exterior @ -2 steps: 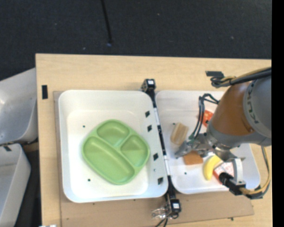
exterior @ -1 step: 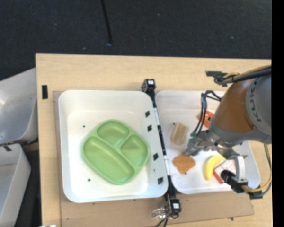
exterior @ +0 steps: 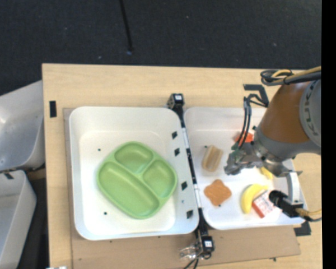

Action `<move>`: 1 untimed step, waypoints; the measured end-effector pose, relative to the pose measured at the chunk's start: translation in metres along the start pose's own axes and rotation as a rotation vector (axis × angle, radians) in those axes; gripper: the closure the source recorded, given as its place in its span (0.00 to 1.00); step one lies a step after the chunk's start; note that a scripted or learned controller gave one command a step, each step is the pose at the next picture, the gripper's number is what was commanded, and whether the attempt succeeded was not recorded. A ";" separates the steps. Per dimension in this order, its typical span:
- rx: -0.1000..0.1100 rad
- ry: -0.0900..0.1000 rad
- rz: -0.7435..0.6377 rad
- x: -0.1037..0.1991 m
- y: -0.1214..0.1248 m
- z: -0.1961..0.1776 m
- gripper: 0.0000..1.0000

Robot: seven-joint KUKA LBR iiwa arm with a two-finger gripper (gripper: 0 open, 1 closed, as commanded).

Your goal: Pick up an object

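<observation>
Gripper positioned low over the right-hand bin; nothing is seen held.

The gripper (exterior: pixel 233 166) is found over the right bin (exterior: pixel 213 119); whether it is spread or closed cannot be told. A tan block (exterior: pixel 211 158) lies just beside it, toward the divider. An orange-brown piece (exterior: pixel 217 192) and a banana (exterior: pixel 250 197) lie below it, near the front wall. A green divided plate (exterior: pixel 135 179) is set well apart in the left bin (exterior: pixel 78 150).
</observation>
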State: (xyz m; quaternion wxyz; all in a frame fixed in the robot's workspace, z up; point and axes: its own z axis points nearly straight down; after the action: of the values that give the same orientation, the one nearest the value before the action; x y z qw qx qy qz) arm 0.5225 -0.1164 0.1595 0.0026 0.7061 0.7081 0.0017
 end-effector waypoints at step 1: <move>0.001 0.000 0.000 -0.003 0.001 -0.043 1.00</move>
State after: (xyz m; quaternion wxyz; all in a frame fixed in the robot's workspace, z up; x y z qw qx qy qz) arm 0.5232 -0.1189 0.2024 0.0023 0.7060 0.7082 0.0014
